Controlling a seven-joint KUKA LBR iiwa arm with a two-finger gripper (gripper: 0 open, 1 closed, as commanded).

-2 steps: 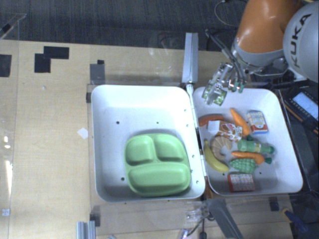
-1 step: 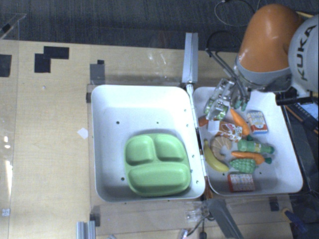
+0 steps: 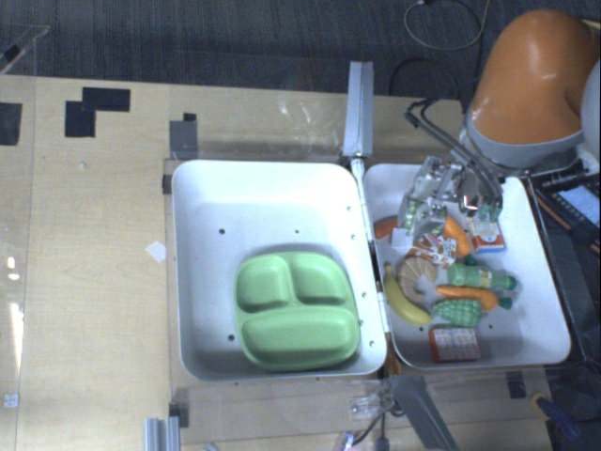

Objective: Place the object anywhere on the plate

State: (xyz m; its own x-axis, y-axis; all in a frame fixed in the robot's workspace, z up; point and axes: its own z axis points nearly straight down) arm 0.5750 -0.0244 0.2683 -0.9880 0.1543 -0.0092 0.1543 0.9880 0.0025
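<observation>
Claw poised over the toy pile, grip state unclear.
The plate waits bare in the left bin, ready for 1 toy.

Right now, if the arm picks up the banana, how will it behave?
The banana looks like a smooth toy, so probably light and slippery. Its curved shape may rock or turn. It lies against other toys, so they may shift.

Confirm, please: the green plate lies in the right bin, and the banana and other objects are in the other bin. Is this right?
One detail is wrong. The camera view shows the green plate in the left bin, not the right; the banana and other objects are in the right bin.
</observation>
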